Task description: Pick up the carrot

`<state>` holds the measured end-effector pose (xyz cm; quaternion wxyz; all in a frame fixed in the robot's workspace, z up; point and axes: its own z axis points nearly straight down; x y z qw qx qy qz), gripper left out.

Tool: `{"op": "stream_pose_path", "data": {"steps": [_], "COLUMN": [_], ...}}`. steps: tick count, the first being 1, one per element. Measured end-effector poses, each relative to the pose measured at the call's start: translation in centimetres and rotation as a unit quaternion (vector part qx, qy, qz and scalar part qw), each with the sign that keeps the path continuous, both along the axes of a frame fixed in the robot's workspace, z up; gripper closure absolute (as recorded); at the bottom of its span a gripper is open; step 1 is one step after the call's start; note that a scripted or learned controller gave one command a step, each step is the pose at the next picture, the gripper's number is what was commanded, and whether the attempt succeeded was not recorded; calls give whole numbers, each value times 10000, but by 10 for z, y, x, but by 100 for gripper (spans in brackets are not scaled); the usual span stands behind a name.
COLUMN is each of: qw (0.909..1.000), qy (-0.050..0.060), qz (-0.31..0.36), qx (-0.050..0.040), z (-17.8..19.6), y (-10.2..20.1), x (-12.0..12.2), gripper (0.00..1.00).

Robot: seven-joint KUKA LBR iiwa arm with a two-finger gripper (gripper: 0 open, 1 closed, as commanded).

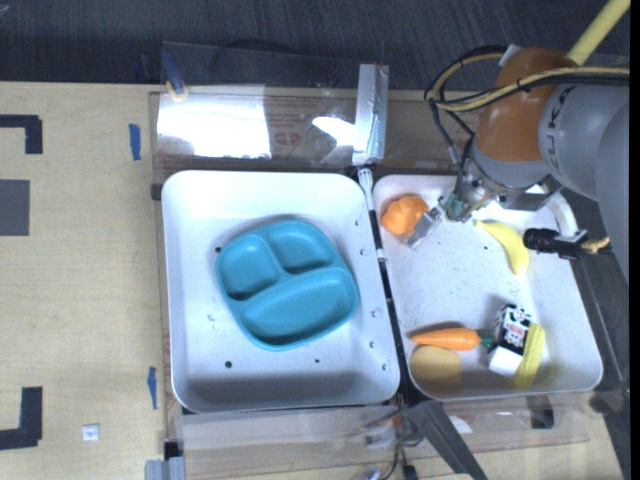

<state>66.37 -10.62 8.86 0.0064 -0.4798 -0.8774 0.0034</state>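
The carrot [447,339] is orange with a green stub at its right end. It lies flat near the front of the right bin [455,273], just above a tan rounded fruit [437,366]. My gripper [428,221] is low at the back of the same bin, right beside an orange fruit [402,215] and well away from the carrot. Nothing shows in its grasp.
A yellow banana [508,244] lies at the right bin's back right. A small black-and-white carton [512,330] and a corn cob [532,354] sit right of the carrot. The left bin [190,358] holds a blue divided plate [287,281].
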Motion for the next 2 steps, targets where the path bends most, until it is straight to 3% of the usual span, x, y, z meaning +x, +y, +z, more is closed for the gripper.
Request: {"op": "stream_pose_path", "data": {"steps": [1,2], "qw": [9998,9997], "qy": [-142,-98], "qz": [153,-243], "qx": [7,-2], "z": [103,97], "y": [75,73], "x": [6,4], "gripper": [0,0]}}
